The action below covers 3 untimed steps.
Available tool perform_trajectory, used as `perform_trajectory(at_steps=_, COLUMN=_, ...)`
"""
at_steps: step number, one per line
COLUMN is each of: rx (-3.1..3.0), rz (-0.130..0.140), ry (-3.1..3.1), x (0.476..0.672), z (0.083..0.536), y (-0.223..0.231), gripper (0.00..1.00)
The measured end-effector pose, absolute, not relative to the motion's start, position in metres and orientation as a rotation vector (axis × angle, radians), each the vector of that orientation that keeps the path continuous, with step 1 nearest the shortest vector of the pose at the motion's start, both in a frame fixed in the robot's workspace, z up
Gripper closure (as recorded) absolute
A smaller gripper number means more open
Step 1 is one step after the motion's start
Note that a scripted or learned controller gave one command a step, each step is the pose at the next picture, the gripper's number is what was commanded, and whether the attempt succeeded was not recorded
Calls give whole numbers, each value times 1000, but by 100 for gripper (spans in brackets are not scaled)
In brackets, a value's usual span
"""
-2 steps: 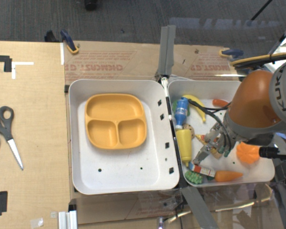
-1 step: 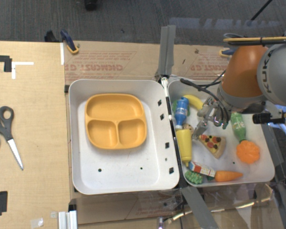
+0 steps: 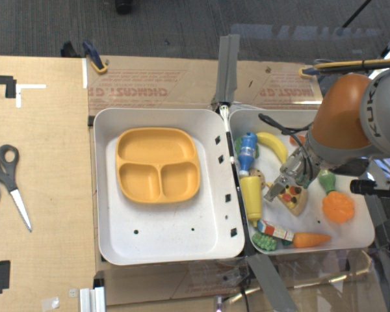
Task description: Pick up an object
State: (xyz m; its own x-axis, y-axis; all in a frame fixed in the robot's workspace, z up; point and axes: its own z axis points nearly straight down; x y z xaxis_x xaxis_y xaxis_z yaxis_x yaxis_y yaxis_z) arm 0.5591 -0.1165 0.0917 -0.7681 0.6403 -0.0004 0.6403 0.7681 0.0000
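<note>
pizza slice toy (image 3: 295,199) | right bin (image 3: 351,239) | cardboard-covered bench (image 3: 39,174) | grey carpet (image 3: 182,12)

dark grey carpet (image 3: 182,12) runs across the top, ribbed, with a black caster foot (image 3: 123,4) planted on it up at the left. below that, the bench: pale wood-grain board (image 3: 39,174) covers the left side, marked with black tape corners (image 3: 2,83) and a strip of white tape (image 3: 31,87). scissors (image 3: 10,181) with grey handles lie flat near the left edge, blades pointing down and to the right. brown cardboard (image 3: 149,86) printed with reversed red lettering sits behind the bins, and a blue and yellow clamp (image 3: 94,56) grips its upper left corner. a grey metal post (image 3: 227,67) rises at the centre. light is even, shadows soft.
</note>
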Motion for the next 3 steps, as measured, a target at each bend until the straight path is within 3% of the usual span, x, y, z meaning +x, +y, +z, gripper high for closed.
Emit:
perform_trajectory(at_steps=1, rx=1065, rz=-1, ry=2953, x=560, z=101, y=-116, gripper=100)
perform_trajectory(at_steps=2, rx=994, rz=0, ry=2979, x=525, z=192, y=-78, gripper=100)
perform_trajectory(at_steps=3, rx=1016, rz=-1, ry=2970, x=582, z=255, y=-51, gripper=100)
